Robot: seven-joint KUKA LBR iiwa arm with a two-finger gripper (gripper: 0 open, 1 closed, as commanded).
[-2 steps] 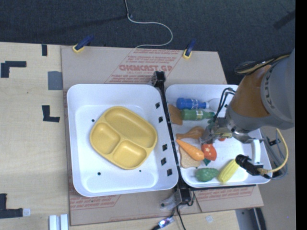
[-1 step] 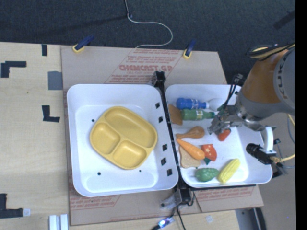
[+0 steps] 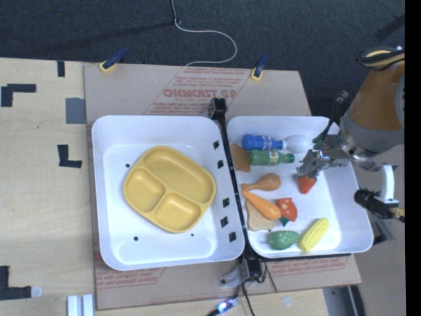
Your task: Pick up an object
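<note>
Camera view, lower part of the frame: the right bin [image 3: 358, 239] holds a yellow corn cob [image 3: 314, 234] and a green vegetable [image 3: 283, 239] near its bottom rim, side by side. Just above them lie a slice of bread [image 3: 258, 220], an orange carrot [image 3: 263, 207] across it, and a red strawberry-like piece [image 3: 288, 209]. At lower left, the left bin [image 3: 108, 242] carries a yellow divided plate [image 3: 169, 188] with 3 compartments. Higher in the right bin, a tan drumstick [image 3: 263, 183] sits left of centre. The pincer [image 3: 308, 168] hangs at middle right, over a small red-orange piece [image 3: 306, 184] that sits directly under its tip; whether the pincer is clenched on it cannot be told. Farther up lie a green bottle [image 3: 270, 157], a blue bottle [image 3: 262, 142] and a white object [image 3: 297, 143]. Both bins rest on cardboard [image 3: 197, 87] on the surface [image 3: 39, 176].
</note>
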